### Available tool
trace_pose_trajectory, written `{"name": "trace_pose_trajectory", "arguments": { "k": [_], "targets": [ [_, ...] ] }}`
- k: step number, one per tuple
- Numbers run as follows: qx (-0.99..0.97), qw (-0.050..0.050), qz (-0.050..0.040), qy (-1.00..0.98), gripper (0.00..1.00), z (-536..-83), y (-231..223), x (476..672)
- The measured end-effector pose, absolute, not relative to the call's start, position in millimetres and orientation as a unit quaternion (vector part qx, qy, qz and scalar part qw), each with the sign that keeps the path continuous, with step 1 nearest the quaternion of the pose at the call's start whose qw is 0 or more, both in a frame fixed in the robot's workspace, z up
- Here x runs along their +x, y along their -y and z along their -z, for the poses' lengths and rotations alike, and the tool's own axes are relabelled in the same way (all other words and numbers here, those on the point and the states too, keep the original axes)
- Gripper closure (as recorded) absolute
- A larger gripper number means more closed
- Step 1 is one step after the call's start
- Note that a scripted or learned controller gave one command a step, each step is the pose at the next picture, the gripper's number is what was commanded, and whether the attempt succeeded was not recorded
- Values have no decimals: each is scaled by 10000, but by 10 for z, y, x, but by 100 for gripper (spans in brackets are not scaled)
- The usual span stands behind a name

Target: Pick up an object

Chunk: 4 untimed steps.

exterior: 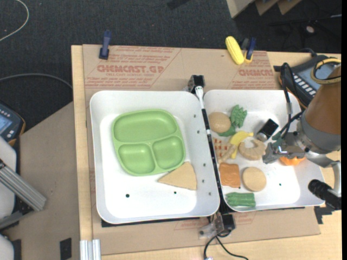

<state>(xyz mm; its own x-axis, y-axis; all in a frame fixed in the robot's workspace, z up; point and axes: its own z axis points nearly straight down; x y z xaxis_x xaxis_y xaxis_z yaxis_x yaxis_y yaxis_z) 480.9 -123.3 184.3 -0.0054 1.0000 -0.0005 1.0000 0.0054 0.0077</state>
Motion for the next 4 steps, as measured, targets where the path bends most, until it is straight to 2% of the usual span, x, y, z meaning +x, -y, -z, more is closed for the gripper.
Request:
{"name": "trace_pose_trajectory", "arguments": {
  "k": [1, 2, 3, 4],
  "targets": [
    [7048, 1, -13, -7094, 100, -1943, 599, 4798],
    [7025, -23, -12, -7117, 100, -1838, -552, 4786],
    [7040, 45, -81, -7101, 100, -3201, -1066, 5172],
    [7048, -23, 13, -7094, 100, -3017, -1645, 4770]
  ]
}}
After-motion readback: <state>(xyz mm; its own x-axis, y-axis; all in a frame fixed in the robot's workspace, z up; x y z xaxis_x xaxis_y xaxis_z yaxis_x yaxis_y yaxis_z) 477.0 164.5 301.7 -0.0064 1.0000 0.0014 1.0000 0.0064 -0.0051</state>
